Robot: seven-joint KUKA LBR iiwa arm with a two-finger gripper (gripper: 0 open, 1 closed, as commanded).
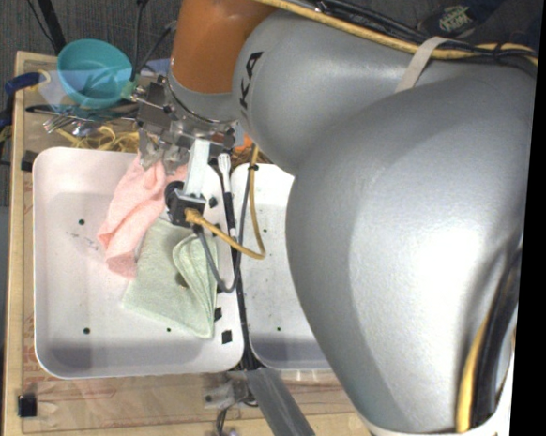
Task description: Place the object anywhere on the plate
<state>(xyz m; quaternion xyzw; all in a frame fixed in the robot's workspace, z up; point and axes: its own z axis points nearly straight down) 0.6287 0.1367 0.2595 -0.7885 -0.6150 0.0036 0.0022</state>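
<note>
Pink cloth lies crumpled in left bin, touching pale green cloth beside it. Which is task's object unclear; no plate identifiable. Pincer hangs at pink cloth's upper end; cannot tell its state, wrist blocks view. Judgement: placing not done. Right bin mostly under arm. Teal bowl on wooden table, back left corner.

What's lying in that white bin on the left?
The left bin holds a pink cloth and a pale green cloth beside it, overlapping. Whatever lies beneath them is covered. The arm hides most of the other bin.
</note>
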